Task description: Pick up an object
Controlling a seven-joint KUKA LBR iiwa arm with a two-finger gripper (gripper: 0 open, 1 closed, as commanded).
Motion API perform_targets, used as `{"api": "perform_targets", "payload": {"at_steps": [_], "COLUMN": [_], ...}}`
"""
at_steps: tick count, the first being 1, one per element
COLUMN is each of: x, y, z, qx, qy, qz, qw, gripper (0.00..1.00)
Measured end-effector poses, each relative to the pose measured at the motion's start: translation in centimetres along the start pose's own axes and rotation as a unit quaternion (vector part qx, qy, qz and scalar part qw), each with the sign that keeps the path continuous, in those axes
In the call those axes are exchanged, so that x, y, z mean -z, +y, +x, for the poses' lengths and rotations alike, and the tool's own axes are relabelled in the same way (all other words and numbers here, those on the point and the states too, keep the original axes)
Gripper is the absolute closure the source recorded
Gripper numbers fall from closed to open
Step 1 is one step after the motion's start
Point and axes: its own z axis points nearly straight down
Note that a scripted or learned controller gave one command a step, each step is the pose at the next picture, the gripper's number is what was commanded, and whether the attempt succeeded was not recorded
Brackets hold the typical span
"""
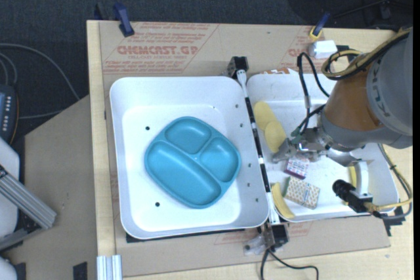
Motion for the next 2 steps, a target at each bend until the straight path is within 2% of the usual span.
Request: {"api": "perform_targets", "payload": {"at_steps": [1,2], "x": [0.00,0.99], "y": [2.17,2.20], "z": [0.30,0.31], "qx": [0.000,0.001], "qy": [0.000,0.000], "qz": [0.000,-0.001], "qw": [1.0000,1.0000], "gripper": [0.00,1.00]}}
